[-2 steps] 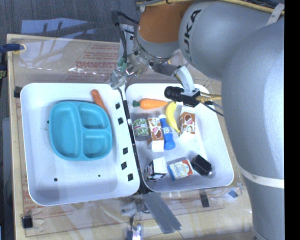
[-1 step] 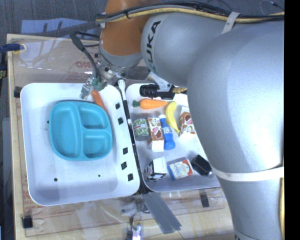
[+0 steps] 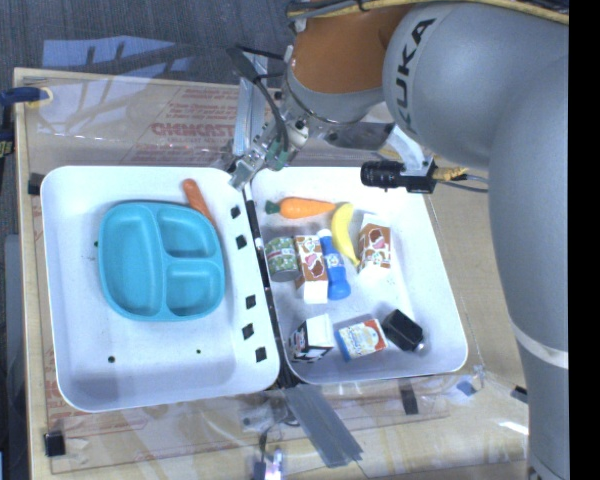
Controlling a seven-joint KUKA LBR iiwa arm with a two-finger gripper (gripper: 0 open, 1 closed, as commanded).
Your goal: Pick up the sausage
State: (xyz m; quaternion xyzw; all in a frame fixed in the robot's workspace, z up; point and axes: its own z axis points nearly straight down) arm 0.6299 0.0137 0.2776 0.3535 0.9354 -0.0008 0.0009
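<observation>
Hovering over the bins' shared rim, my gripper [image 3: 242, 168] is sitting just beside the sausage [image 3: 196, 198], which is lying in the left bin [image 3: 60, 268] against the blue tray [image 3: 160, 260]; I cannot tell its opening.

A robotics lab; a KUKA arm [image 3: 480, 88] over a taped bench [image 3: 110, 108] bearing two white bins [image 3: 70, 368].
</observation>
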